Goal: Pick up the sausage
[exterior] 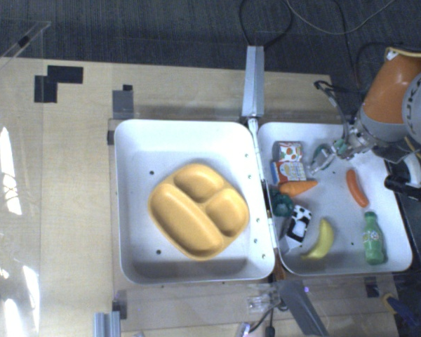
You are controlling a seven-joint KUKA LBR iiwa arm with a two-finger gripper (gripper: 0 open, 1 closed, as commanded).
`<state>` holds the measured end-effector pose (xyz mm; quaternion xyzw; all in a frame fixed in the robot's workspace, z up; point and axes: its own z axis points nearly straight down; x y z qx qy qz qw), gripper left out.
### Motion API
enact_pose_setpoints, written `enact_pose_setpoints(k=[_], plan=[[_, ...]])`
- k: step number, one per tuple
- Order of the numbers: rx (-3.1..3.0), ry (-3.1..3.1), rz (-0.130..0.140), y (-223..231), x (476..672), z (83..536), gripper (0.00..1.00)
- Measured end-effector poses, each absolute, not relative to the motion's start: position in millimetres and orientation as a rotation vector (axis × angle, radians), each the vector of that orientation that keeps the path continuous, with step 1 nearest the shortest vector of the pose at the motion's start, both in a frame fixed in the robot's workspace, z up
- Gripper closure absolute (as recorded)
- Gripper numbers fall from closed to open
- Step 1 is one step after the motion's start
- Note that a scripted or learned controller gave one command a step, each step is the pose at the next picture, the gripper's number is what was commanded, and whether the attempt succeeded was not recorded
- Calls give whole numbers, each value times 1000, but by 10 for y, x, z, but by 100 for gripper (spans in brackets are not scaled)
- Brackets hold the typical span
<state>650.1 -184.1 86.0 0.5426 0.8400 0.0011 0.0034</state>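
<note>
The sausage [356, 188] is a short red-orange stick lying at a slant on the floor of the right bin [400, 258], towards its right side. My gripper [322, 158] hangs over the upper middle of that bin, to the left of the sausage and a little further back. Its fingers [314, 164] stand open with nothing between them. The grey arm with its orange band [396, 90] reaches in from the right edge.
In the right bin lie a small red-and-white carton [289, 161], a carrot [299, 186], a black-and-white toy [297, 223], a banana [322, 239] and a green bottle [372, 238]. The left bin [133, 153] holds a yellow divided dish [198, 208].
</note>
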Motion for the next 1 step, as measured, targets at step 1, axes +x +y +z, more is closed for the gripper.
enact_pose_setpoints(k=[1], plan=[[1555,2720,4,-2070,5747,876,0]])
